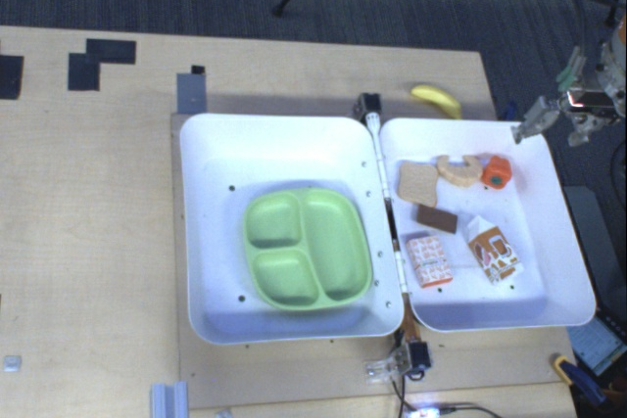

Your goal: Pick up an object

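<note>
Objects for picking, all lying in the right white bin (558, 308) at centre-right of the frame: tan bread slice (417, 181), dark brown bar (437, 218) just below it, pale biscuit-like piece (457, 171) beside an orange item (498, 172), red-and-white packet (429, 261), orange-and-white carton (493, 252) lying tilted. Gripper (566, 117) at the upper right edge of the frame, just beyond the bin's upper right corner, apart from every piece, nearest to the orange item. Open or closed: cannot tell, too blurred.
</note>
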### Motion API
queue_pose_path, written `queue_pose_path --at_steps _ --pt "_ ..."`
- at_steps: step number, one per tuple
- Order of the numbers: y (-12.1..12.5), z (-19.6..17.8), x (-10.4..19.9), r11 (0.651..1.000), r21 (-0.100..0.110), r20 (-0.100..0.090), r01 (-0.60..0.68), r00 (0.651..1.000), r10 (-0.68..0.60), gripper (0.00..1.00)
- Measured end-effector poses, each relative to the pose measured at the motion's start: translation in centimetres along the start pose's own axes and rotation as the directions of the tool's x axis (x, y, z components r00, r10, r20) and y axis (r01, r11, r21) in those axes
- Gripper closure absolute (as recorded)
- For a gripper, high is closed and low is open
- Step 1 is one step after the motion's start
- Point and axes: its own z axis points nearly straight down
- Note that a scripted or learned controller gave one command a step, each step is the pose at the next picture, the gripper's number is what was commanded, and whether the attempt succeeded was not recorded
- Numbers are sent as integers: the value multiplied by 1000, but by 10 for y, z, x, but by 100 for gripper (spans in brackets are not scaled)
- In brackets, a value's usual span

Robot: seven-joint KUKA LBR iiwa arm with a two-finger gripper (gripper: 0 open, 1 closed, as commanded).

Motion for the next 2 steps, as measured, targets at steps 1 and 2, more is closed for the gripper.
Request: queue_pose_path --at_steps 1,2 --pt "49 170 -18 1000 4 -2 2 1000 -2 0" --pt "19 187 30 1000 -17 3 -2 1000 2 0"
